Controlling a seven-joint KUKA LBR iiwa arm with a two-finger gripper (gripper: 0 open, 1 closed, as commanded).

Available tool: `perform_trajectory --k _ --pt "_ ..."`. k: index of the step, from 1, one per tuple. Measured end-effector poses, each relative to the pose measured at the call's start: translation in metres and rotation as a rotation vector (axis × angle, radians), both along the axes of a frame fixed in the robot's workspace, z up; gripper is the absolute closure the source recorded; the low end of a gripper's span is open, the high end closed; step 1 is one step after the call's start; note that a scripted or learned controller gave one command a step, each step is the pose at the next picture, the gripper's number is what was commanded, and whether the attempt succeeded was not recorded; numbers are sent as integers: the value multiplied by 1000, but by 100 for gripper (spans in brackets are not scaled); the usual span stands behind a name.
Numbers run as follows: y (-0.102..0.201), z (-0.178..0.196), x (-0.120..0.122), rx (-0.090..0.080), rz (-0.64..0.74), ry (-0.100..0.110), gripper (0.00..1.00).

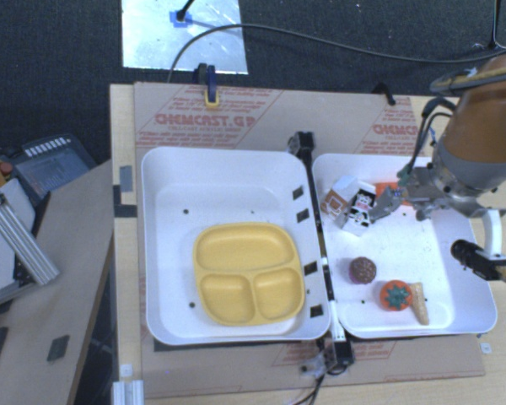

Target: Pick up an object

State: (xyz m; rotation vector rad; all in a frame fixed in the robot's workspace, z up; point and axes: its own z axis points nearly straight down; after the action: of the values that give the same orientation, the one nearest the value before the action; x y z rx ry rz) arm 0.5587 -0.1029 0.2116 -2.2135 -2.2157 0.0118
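Reaching in over the right bin (472, 310), the arm (481, 133) looks to be at the approach step: its gripper (388, 201) hangs low by the far wall, just beside a small heap of toys (350, 202), a little house-like box with a black-and-white figure against it. Whether the fingers are apart or closed I cannot tell from here; the grey metal blurs into the bin's white, and nothing sits plainly between them, so I would not call anything held.

My guess is the heap is the target. The next move calls for lining up over one piece of it and coming straight down, since the box and figure touch each other and a sloppy close could catch both or shove them toward the divider (316, 243) between the bins.

Taking that heap as the landmark: nearer the camera from it, well apart, lies a brown ball (363, 269). Beyond the ball, toward the front wall, sits an orange toy (395, 295) with a green top, and a tan cone (418, 302) touches it on the side away from the divider. A black part of the arm (476, 260) overhangs the bin's outer edge.

Across the divider from the heap, the left bin (177, 184) holds one yellow tray (249, 272) with three compartments, all bare. Both bins rest on a board on the desk (122, 142).
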Motion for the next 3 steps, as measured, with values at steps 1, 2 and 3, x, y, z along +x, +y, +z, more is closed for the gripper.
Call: perform_trajectory --k 1,2,3 --pt "0 7 2 -1 2 -13 0" --pt "5 -53 7 -1 0 -12 0" --pt "2 -99 -2 -1 0 -10 0"
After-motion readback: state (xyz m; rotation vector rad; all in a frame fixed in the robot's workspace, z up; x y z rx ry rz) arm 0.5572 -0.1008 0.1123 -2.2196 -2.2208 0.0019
